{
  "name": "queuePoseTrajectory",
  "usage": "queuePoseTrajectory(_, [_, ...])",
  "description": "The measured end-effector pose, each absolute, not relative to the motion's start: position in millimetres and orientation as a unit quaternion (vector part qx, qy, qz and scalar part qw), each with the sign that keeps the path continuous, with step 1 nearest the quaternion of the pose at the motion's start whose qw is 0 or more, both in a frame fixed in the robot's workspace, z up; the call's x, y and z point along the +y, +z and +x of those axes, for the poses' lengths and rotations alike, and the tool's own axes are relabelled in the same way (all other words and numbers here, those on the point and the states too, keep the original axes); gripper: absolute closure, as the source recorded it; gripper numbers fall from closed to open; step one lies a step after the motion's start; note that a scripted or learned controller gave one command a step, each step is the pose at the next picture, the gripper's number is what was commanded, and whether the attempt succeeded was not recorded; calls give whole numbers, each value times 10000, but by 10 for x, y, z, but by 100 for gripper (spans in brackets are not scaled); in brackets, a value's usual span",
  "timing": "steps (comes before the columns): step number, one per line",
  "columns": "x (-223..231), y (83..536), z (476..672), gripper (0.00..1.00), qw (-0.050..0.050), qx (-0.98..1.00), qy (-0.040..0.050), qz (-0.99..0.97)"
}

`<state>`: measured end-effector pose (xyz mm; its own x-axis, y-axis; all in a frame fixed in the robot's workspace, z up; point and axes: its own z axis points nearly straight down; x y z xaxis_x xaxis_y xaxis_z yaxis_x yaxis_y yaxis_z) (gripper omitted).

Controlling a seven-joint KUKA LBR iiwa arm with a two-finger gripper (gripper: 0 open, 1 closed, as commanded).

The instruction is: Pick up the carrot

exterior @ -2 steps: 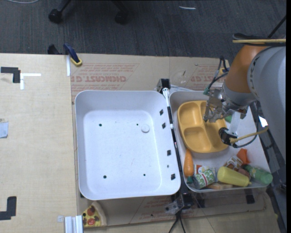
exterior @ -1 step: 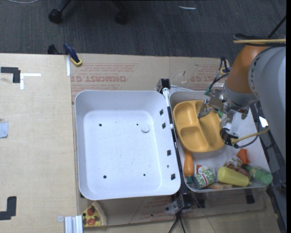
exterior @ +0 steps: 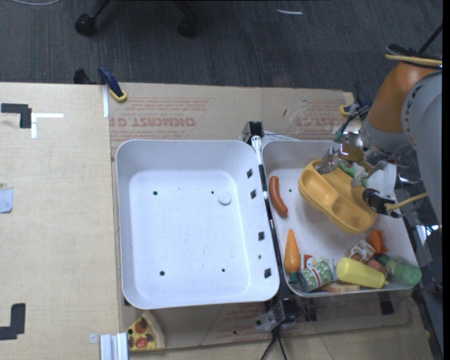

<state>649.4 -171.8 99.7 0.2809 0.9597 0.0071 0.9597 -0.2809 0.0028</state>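
Your bench's right bin (exterior: 275, 156) holds the carrot (exterior: 291, 251): light, rigid, probably slick; grip its thick middle. End effector (exterior: 342, 156) sits at the yellow tray (exterior: 336, 197); its state is unreadable.

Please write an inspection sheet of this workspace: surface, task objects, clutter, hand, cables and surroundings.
Surface: two white bins side by side on cardboard over a wooden bench; the left bin holds one small white disc.
Task objects: the carrot lies in the right bin near its left wall, free, apart from the hand.
Clutter: sausage, tilted yellow tray, yellow bottle, green bottle, small carton; a toy pizza slice lies outside the bins.
Hand: hand at the yellow tray's upper rim; finger state not clear.
Cables: a dark cable leaves the bench's front edge.
Surroundings: grey carpet, chair legs at the top.
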Motion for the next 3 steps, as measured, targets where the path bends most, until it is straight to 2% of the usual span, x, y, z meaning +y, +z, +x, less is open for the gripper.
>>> queuePoseTrajectory(1, [-1196, 923, 6349, 0, -1, -6112, 6, -7915])
queuePoseTrajectory(2, [-1181, 1173, 5480, 0, -55, -6961, -56, -7179])
queuePoseTrajectory(3, [-961, 927, 5818, 0, -11, -7032, -6, -7110])
